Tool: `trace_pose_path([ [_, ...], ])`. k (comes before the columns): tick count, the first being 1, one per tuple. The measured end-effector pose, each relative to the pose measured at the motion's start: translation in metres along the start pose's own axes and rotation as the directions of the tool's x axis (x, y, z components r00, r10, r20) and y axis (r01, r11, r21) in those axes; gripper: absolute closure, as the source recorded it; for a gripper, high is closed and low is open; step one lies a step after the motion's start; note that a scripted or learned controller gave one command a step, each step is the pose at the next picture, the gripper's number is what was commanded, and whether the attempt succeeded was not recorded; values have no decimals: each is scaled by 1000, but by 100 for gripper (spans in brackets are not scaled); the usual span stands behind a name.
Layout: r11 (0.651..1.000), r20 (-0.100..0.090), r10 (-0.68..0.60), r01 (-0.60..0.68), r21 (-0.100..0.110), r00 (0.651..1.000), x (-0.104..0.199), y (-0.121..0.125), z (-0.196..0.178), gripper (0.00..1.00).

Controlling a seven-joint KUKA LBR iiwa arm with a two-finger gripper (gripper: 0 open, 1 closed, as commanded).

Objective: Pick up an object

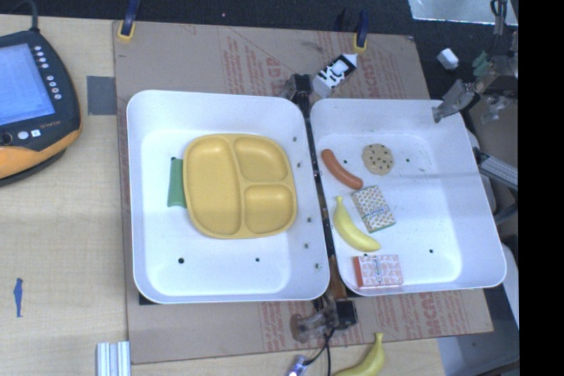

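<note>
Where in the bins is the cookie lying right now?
The cookie lies in the right bin, toward its far side, just right of the sausage and above the patterned packet.

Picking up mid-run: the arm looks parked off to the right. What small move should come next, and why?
Probably swing the gripper left over the right bin, toward the cookie. The gripper sits at the bin's top-right corner, away from every item. The cookie is nearest and lies apart from the hot dog, banana and small boxes, so it looks like the least crowded target.

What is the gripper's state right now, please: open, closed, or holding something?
Gripper: at the far right corner of the right bin, nothing seen in it; open or closed cannot be told.
</note>
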State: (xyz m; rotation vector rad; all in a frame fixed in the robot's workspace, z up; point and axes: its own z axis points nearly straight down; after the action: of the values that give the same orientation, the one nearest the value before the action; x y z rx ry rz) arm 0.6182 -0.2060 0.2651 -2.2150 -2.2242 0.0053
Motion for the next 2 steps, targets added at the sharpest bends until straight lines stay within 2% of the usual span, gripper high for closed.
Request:
trace_pose_path([
  [1,1000,-1,-1,1,3,1000,34,-89,97,0],
  [2,1000,-1,-4,4,0,1000,95,-85,126,0],
])
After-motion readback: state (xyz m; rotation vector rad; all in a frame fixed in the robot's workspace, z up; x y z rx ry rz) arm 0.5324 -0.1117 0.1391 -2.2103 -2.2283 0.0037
